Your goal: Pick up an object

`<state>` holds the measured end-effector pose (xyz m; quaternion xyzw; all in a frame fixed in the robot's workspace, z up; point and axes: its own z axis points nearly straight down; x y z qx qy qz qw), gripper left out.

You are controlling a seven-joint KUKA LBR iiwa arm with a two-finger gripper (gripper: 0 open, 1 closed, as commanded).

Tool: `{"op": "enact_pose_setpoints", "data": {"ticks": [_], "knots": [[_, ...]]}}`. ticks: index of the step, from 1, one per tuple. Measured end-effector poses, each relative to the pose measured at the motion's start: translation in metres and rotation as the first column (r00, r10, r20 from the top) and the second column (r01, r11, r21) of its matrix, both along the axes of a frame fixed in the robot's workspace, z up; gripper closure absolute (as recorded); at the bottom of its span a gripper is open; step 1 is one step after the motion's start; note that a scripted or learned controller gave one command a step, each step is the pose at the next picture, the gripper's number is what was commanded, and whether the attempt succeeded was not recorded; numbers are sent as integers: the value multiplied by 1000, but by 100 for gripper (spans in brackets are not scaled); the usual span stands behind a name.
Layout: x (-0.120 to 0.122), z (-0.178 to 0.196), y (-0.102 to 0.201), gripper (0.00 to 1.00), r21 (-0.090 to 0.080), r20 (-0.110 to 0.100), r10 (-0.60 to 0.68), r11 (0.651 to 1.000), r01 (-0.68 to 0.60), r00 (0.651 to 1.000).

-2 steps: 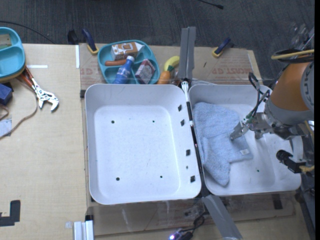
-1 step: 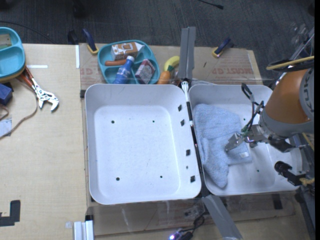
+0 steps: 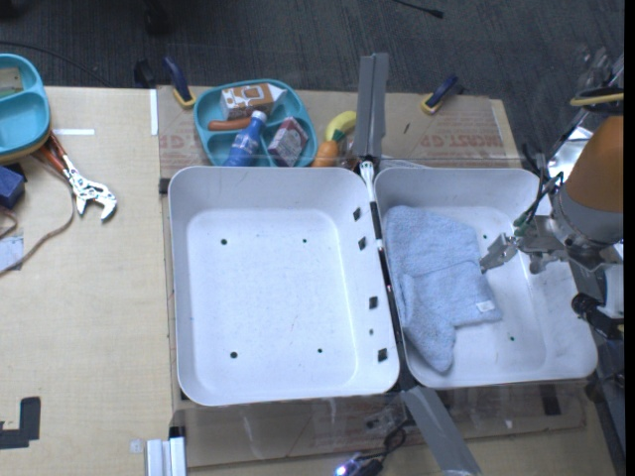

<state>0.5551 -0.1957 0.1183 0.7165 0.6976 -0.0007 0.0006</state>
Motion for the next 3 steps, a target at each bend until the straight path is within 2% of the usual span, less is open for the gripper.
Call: {"op": "enact_pose_setpoints", "data": {"ticks": [1,2,3], "knots": [[-45,-27,-13,0,13,-5,-74,997,74,997],[-78,49,-16,0,0,-1,-289,957,289,957],[-78,-27,29,0,2,-2,-319,948,319,948]]}}
